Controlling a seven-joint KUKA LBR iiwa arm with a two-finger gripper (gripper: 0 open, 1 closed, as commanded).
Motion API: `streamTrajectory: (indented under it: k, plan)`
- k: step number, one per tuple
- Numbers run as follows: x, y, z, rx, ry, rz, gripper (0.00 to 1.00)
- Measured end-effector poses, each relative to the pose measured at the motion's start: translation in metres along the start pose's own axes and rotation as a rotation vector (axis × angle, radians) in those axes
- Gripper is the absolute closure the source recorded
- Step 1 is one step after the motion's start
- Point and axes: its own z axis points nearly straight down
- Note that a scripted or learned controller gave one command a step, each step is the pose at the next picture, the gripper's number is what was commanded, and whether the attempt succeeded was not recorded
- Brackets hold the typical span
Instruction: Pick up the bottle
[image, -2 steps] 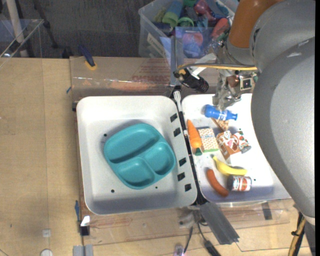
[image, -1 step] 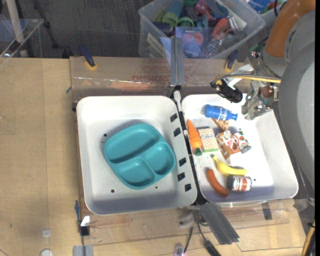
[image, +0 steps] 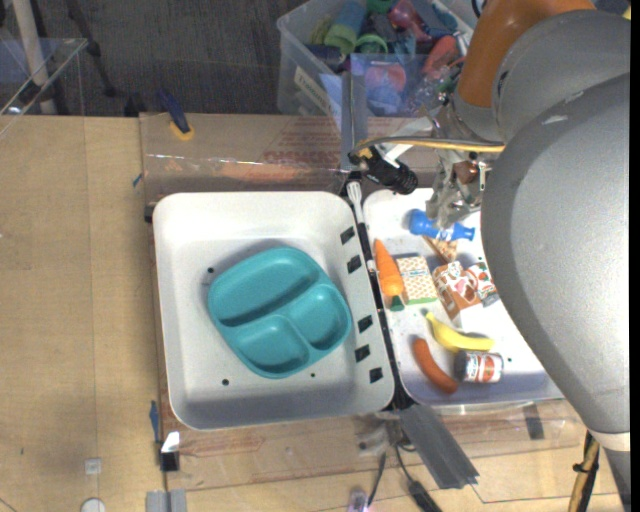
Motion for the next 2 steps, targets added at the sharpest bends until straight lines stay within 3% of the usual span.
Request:
streamTrajectory:
  k: [2]
  plan:
    - [-0.0001, 0.0038, -0.0188, 0.0, 0.001, 0.007, 1.0]
